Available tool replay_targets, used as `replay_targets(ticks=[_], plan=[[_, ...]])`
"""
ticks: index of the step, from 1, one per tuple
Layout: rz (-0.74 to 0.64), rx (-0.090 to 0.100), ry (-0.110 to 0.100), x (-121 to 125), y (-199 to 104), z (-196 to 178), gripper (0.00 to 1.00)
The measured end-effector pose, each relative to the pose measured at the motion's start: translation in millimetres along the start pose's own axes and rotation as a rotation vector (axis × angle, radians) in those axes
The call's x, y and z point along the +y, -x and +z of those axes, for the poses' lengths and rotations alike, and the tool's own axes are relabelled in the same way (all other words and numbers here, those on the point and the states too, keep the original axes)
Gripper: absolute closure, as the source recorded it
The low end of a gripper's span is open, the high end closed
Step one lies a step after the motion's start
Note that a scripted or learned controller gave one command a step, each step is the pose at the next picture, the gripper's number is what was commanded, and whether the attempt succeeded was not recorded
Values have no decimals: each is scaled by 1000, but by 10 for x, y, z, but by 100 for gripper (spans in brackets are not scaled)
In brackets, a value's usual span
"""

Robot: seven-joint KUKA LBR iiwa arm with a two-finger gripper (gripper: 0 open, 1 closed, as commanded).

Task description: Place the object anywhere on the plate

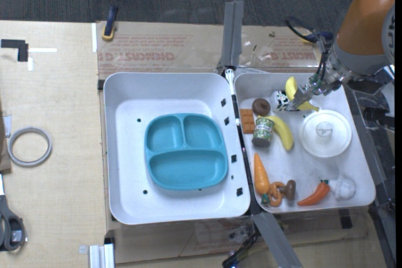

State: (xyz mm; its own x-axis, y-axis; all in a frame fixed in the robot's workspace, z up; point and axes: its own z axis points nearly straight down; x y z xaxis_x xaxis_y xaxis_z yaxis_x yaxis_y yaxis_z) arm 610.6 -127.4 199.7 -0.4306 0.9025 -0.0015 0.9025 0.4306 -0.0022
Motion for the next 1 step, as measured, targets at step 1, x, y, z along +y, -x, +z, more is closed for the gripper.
replay_targets(ticks=[1], plan=[[-116, 1, 1, 0, -741, 85, 100]])
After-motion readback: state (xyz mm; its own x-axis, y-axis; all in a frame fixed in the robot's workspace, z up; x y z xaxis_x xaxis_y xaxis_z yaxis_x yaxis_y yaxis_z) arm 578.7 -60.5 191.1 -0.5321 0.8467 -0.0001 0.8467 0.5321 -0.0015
